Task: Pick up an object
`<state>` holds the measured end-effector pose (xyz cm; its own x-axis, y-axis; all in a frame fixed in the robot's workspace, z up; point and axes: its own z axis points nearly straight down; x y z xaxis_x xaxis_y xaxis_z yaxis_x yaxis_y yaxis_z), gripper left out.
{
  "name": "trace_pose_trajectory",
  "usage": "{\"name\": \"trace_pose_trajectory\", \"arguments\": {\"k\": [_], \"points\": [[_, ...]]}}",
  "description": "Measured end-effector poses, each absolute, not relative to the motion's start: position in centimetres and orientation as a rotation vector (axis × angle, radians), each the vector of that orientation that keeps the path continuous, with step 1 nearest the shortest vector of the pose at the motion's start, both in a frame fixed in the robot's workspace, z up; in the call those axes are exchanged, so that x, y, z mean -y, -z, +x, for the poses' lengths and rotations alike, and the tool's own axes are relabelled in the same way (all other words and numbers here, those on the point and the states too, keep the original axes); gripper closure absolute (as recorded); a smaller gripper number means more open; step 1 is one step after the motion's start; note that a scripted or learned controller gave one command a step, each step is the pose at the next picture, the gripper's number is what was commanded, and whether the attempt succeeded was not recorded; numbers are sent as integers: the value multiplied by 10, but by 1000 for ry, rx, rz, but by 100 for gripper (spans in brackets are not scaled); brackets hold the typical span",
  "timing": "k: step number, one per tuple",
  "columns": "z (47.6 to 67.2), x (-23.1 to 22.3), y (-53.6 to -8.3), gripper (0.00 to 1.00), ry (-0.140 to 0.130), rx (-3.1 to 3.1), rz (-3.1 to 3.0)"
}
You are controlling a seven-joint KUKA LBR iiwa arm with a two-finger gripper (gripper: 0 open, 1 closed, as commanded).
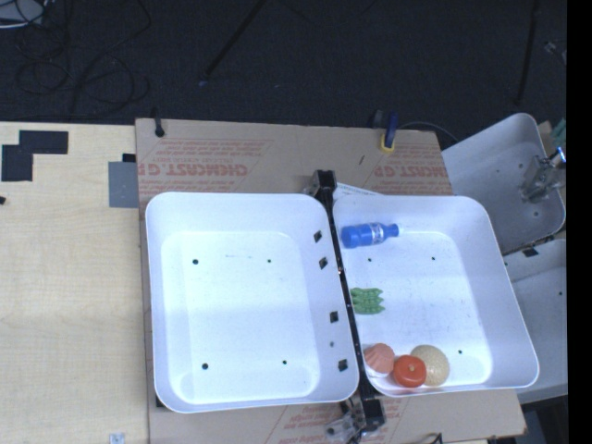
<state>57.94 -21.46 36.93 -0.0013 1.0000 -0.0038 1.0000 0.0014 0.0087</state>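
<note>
Gripper (544,176) perhaps at right edge, cardboard (277,155) printed CHEMCAST GP

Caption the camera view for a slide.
Right bin holds a blue bottle, a green item and three round objects; left bin alongside.

The bench (65,276) is pale wood, with a brown cardboard sheet (277,160) laid on it. Two white bins sit on the cardboard, touching along a black divider (338,285): the left bin (157,248) at 9 o'clock, the right bin (504,276) at 3 o'clock. On the bare wood at 10 o'clock lie a black stepped patch (32,151) and a grey square (121,183).
</note>
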Motion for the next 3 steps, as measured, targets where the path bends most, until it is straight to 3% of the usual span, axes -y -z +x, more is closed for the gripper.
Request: {"name": "trace_pose_trajectory", "arguments": {"k": [1, 2, 3], "points": [[536, 215, -427, 100, -2, -2215, 2221], [491, 214, -428, 100, 1, -2221, 2224], [475, 213, -415, 100, 3, -2223, 2224]]}}
